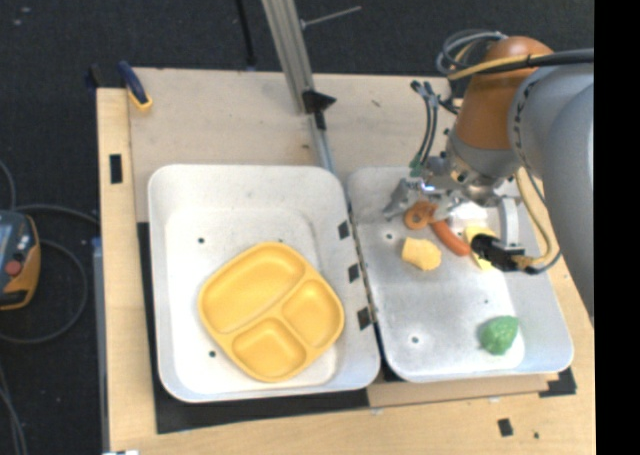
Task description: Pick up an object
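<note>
Down at 6 o'clock sits the yellow divided plate (271, 311) in the left bin (180, 193). Over in the right bin (540, 343), a green lump (499, 334) lies at 5 o'clock, a pale yellow chunk (421, 254) mid-bin, and an orange carrot-ish piece (451, 238) just beside it. Hand (440, 205) hangs at the bin's 12 o'clock, crowding the orange bits; can't tell how wide it is.

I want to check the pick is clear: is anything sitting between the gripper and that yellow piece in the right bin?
Nothing visible does. The gripper hangs just above the yellow piece in the right bin, with an orange piece beside it, not between.
</note>
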`<state>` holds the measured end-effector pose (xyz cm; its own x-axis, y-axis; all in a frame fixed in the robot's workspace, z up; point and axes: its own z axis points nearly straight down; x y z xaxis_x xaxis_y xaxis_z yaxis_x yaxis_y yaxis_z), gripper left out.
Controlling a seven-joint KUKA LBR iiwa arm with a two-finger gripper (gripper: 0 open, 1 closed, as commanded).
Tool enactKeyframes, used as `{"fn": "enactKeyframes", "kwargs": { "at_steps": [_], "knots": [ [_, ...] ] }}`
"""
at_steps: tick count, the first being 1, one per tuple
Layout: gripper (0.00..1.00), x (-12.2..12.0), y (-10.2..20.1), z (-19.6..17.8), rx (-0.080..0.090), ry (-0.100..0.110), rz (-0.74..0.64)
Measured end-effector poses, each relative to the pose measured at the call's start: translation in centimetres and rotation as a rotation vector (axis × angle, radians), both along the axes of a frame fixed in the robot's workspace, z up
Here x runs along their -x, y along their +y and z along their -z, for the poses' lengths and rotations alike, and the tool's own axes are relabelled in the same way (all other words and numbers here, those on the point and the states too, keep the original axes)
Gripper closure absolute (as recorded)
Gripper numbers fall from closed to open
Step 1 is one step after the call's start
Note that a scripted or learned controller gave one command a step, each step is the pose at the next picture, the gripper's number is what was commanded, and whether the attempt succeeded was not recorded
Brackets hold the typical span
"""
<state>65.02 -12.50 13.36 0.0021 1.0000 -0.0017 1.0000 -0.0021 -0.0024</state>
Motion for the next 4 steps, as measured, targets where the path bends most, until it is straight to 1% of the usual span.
{"fn": "enactKeyframes", "kwargs": {
  "at_steps": [1, 2, 4],
  "knots": [
    [1.0, -0.2, -0.1, -1.5, 0.001, -0.007, 0.002],
    [1.0, -0.9, -0.3, -6.0, 0.0, -0.009, -0.004],
    [1.0, -1.3, -1.2, -15.6, 0.0, -0.01, -0.005]
  ]
}}
